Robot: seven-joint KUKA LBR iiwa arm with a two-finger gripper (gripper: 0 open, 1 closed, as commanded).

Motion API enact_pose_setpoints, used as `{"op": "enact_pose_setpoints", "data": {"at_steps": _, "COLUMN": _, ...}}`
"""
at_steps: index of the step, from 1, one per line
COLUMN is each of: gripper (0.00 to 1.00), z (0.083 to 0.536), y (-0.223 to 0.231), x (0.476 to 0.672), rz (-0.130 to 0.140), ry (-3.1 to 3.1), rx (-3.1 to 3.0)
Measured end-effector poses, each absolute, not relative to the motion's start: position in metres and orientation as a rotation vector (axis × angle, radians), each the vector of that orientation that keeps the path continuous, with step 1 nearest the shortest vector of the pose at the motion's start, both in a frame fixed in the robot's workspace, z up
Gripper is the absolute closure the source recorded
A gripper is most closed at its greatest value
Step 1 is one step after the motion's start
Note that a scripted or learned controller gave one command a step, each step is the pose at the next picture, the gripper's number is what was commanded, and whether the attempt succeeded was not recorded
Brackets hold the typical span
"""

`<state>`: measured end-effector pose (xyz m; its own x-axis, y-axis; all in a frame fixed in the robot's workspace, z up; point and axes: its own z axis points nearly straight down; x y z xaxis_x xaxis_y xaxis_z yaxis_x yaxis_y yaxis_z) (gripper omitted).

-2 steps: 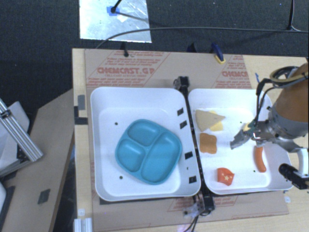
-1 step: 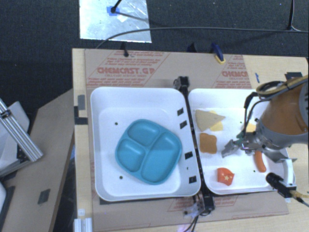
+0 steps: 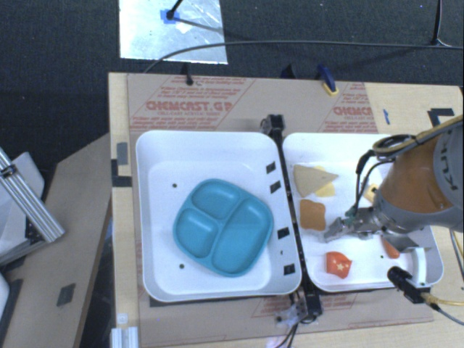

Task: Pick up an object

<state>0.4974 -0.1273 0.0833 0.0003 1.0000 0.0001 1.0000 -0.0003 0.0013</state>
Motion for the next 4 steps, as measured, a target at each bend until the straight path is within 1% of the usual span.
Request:
{"op": "enact_pose_setpoints", "data": {"at_steps": 1, "gripper": 1.0, "z": 0.096, "y": -0.126, "x": 0.499, "rz": 0.006, "ry": 2.223, "rx": 2.219}}
{"op": "enact_pose_setpoints", "data": {"at_steps": 2, "gripper": 1.0, "z": 0.159, "y": -0.131, "x": 0.498, "rz": 0.005, "ry": 2.222, "rx": 2.214}}
{"op": "enact_pose_setpoints", "data": {"at_steps": 3, "gripper": 1.0, "z": 0.204, "y": -0.137, "x": 0.496, "rz": 0.005, "ry": 2.221, "rx": 2.213}}
{"op": "enact_pose_setpoints", "data": {"at_steps": 4, "gripper": 1.0, "z": 0.266, "y": -0.13, "x": 0.498, "rz": 0.008, "ry": 2.222, "rx": 2.209}}
